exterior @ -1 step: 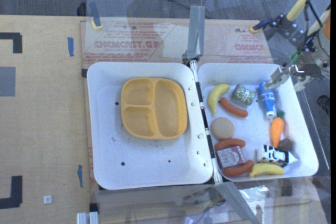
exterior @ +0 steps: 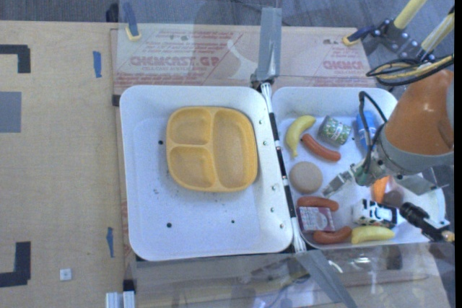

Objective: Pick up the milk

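Fingers of the gripper (exterior: 351,175) cannot be told spread or closed — it hovers in the right bin (exterior: 339,94) near the milk (exterior: 377,213) by the front wall, so descent comes next.

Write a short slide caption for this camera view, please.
Arm reaches over the right bin of toy food; yellow plate lies in the left bin.

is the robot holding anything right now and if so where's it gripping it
Cannot be told: the grey arm's gripper hangs over the right white bin, nothing visibly between its fingers.
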Robot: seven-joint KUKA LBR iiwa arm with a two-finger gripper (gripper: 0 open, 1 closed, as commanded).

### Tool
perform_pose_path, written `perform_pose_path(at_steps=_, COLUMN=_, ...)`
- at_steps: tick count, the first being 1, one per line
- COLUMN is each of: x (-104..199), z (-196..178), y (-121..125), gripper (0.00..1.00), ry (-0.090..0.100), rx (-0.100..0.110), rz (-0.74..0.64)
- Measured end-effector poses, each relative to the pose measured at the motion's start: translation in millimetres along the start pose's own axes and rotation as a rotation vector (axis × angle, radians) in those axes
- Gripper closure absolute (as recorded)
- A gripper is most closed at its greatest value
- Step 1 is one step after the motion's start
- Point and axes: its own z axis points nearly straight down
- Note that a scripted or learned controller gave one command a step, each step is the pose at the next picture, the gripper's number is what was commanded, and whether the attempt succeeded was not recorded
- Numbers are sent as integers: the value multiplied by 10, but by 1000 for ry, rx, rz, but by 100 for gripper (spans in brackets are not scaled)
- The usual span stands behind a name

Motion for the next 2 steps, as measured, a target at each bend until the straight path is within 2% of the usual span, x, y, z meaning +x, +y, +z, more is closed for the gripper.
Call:
perform_pose_path(at_steps=1, x=-109, z=84, y=424, gripper=0, ry=0, rx=2, rz=69)
perform_pose_path(at_steps=2, x=-246, z=99, y=1064, gripper=0, ry=2, rx=6, rz=-20)
